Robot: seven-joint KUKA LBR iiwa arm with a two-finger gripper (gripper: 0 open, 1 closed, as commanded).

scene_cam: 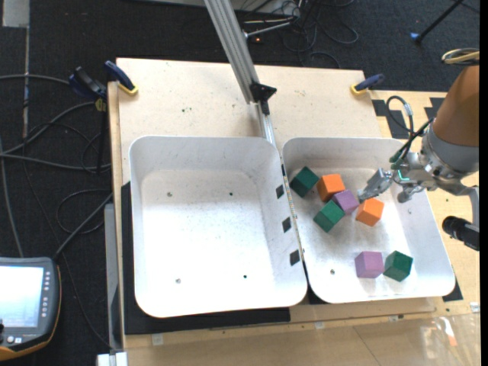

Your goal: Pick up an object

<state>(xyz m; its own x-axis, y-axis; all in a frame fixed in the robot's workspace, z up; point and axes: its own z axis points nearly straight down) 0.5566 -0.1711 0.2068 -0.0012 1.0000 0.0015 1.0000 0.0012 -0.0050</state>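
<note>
At the right bin's near edge sit a purple cube and a green cube, touching. Farther in, mid-bin, an orange cube lies just below and left of the gripper, nearest to it. The fingers look spread, holding nothing, hovering near the bin's right wall. Beyond cluster more cubes.

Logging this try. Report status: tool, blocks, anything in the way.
Tool over right bin, just above an orange block. Nothing seen between fingers. Purple block close beside it, crowding the pick.
</note>
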